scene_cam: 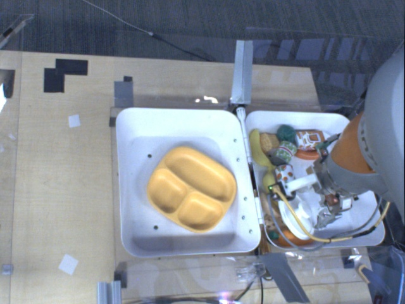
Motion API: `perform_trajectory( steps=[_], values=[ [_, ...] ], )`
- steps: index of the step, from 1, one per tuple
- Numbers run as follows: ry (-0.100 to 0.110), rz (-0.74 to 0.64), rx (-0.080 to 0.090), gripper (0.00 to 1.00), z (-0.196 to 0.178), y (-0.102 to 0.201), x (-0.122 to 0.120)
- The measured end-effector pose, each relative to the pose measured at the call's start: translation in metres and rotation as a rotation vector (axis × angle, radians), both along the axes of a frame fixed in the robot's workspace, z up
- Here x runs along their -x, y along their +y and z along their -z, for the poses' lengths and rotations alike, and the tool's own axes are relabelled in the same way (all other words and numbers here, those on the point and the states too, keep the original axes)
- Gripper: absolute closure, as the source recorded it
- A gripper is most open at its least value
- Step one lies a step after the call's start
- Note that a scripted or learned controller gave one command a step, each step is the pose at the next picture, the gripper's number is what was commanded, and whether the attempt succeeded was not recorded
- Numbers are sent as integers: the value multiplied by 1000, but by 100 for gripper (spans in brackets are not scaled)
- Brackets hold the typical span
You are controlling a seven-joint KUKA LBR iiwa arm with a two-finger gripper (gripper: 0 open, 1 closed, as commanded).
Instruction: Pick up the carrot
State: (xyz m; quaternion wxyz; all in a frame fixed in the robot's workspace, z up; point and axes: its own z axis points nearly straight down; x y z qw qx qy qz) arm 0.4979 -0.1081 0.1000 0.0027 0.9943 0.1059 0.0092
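Arm in from right, orange band above wrist, gripper point(326, 211) down inside right bin point(370, 236) amid clutter. Finger spread and any hold: cannot tell. Orange shape at near edge of same bin, likely carrot point(292, 235), partly hidden under yellow cable point(297, 223). Left bin point(133, 170) carries yellow compartment tray point(191, 188), tilted. Banana point(255, 147) beside divider.
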Motion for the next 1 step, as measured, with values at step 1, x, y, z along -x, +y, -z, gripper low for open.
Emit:
perform_trajectory(
  steps=[1],
  values=[
    [-3, -6, 0, 100, -10, 1, -2]
  ],
)
